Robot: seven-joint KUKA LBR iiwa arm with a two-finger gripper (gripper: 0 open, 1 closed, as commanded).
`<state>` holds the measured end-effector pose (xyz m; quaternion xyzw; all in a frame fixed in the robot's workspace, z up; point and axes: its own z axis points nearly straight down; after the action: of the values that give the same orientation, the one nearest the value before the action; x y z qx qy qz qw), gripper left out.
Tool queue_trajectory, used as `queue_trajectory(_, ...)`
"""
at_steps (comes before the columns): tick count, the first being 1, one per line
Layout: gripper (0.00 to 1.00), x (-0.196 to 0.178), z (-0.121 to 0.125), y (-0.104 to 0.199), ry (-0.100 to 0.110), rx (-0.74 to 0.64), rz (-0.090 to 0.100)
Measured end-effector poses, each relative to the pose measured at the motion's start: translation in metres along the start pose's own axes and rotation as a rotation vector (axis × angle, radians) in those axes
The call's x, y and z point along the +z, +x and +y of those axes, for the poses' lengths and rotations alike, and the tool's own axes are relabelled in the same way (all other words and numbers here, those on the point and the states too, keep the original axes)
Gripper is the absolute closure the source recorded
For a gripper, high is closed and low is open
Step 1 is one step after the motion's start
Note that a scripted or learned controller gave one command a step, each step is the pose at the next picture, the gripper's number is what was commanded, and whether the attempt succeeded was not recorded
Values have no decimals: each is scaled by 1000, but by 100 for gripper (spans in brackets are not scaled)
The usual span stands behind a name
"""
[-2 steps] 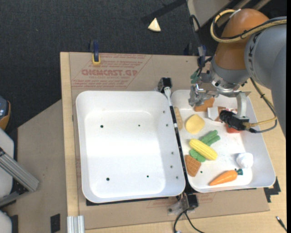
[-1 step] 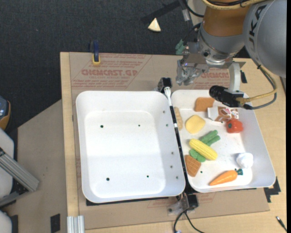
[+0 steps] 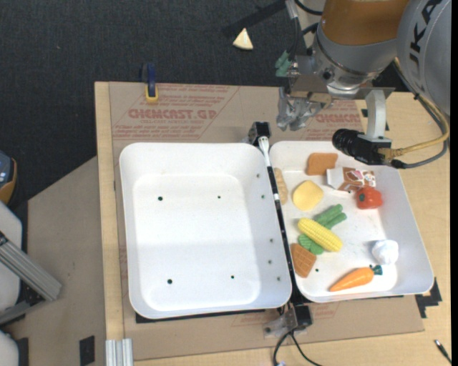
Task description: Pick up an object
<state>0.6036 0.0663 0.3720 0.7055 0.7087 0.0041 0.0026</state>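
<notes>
gripper (image 3: 295, 114) sits above the far rim of the right bin (image 3: 409, 236), over the cardboard sheet (image 3: 200, 107) near the top-left corner of that bin. fingers point down, look slightly apart, nothing visible between them; exact opening hard to tell at this angle. grey arm with orange band (image 3: 358, 18) comes in from upper right, cable (image 3: 422, 146) loops off a black fitting (image 3: 354, 145) just at the right bin's far edge.

all objects are in the right bin, none held:
- orange-brown block (image 3: 321, 163) near the far rim, closest to the gripper
- yellow round piece (image 3: 308, 195) just below it
- small printed box (image 3: 352, 177) beside a red tomato (image 3: 368, 198), touching or nearly so
- green pea pod (image 3: 329, 216) mid-bin, just above the corn cob (image 3: 319, 234)
- waffle-like orange wedge (image 3: 303, 259) near the left wall, just beside the corn
- white lumpy piece (image 3: 385, 251) toward the right
- carrot (image 3: 351, 279) at the near edge, lying flat, green top pointing right

left bin (image 3: 136, 171) sits alongside, touching the right bin along the shared edge, where a black strip (image 3: 273, 189) runs. blue-and-yellow clamp (image 3: 149, 81) on the far left of the cardboard. pale yellow wedge (image 3: 243, 39) lies on the dark floor beyond the bench.
</notes>
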Motion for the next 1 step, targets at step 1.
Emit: queue_trajectory(1, 100, -21, -25, 29, 4, 0, 0)
